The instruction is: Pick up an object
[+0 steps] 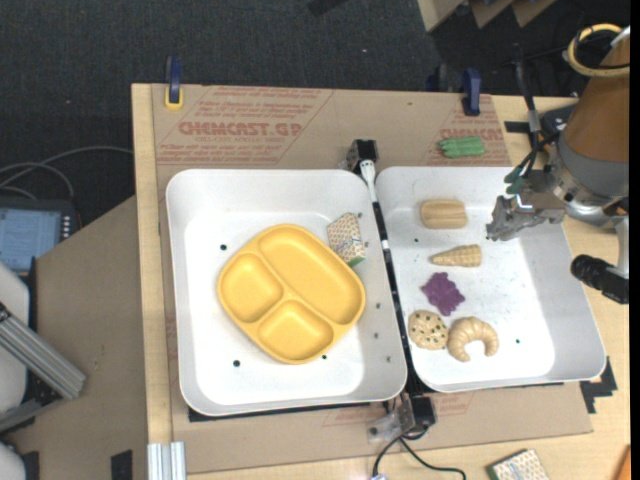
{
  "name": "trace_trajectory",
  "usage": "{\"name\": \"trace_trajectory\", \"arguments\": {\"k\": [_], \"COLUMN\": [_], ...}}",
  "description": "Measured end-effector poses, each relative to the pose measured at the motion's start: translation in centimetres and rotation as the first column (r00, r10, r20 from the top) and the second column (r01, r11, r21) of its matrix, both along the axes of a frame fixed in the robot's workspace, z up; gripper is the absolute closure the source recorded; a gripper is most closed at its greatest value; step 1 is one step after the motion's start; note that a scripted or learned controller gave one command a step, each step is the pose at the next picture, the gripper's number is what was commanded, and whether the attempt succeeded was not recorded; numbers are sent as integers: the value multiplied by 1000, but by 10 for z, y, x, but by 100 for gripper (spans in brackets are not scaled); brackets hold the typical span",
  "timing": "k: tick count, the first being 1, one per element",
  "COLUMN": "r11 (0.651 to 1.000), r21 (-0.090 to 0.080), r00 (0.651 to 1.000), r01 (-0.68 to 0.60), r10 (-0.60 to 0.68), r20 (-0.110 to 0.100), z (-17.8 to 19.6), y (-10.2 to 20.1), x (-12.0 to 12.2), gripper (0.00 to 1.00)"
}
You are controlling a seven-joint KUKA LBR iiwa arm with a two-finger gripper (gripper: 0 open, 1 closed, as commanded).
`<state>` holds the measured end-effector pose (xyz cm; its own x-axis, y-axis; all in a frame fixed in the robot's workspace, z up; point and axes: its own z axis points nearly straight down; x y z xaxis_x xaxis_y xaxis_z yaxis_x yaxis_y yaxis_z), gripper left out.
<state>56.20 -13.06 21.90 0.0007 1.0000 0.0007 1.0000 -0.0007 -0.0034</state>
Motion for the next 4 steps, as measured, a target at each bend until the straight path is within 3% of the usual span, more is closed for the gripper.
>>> {"name": "trace_trajectory", "arguments": {"k": [4], "r11": [1000], "r21": [-3], "r00": [1000], "r01": [-1], "r10": [1], "r20": [5], "z": [0], "y": [-4], "x": [20], "gripper": [100]}}
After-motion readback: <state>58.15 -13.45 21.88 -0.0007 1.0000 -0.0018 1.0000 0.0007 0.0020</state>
